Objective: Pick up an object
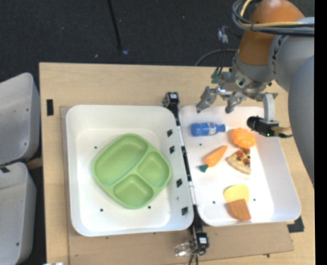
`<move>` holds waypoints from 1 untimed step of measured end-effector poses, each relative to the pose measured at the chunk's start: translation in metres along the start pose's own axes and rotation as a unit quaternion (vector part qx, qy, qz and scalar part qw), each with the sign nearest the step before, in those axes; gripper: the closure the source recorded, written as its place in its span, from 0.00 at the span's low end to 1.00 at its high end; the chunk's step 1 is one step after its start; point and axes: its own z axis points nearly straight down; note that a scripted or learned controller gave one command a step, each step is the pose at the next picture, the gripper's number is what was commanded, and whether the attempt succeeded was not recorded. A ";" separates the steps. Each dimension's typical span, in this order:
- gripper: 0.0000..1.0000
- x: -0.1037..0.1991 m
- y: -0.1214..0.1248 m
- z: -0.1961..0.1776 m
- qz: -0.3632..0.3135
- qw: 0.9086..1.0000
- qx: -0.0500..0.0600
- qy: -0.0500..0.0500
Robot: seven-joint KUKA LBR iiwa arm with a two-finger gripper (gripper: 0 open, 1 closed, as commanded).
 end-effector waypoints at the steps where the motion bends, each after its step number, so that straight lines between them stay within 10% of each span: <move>1: 0.00 -0.010 0.005 0.053 0.001 1.000 0.003 -0.002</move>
